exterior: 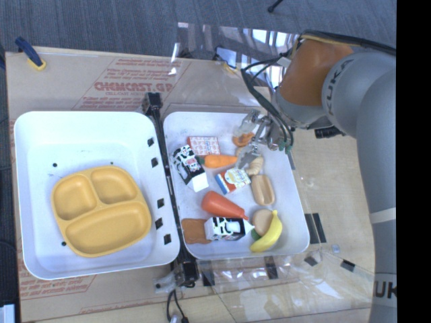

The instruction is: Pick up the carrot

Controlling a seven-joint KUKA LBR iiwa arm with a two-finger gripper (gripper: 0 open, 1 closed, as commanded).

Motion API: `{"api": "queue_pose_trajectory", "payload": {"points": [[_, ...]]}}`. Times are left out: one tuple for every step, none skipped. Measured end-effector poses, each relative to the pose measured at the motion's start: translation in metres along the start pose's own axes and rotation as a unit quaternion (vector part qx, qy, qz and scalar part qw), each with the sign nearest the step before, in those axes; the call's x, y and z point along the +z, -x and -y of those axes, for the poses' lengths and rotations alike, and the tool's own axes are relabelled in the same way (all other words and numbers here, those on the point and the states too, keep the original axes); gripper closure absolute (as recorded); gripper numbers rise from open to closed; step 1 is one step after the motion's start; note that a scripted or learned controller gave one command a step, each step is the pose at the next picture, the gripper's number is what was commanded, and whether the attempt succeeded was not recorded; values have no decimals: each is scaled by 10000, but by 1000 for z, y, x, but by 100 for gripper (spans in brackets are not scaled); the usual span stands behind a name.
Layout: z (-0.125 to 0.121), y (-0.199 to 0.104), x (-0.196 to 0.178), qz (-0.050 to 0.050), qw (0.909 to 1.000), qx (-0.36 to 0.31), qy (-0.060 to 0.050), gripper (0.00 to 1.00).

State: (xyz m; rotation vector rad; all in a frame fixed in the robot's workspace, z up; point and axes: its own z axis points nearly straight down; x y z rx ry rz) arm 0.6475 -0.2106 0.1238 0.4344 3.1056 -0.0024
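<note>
Hovering claw point(254, 142) at far side of right bin point(296, 200), just beside small carrot point(220, 161), lining up; finger state impossible to tell.

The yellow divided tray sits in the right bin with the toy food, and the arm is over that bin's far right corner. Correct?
Not quite. The camera view shows the yellow divided tray in the left bin, apart from the toy food. The arm's gripper is over the right bin's far right corner, as you said.

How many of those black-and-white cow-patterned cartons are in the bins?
2, both in the right bin: one carton near its left wall, another by the banana. Others may be hidden.
</note>
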Motion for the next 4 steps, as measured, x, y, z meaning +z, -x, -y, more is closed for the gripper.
{"api": "queue_pose_trajectory", "payload": {"points": [[-36, -6, 31, -34, 9985, 551, 4, 0], [-71, -52, 31, -31, 9997, 238, 12, 0], [-68, -48, 18, 34, 9998, 214, -22, 100], [-78, -87, -31, -11, 9997, 224, 2, 100]]}}
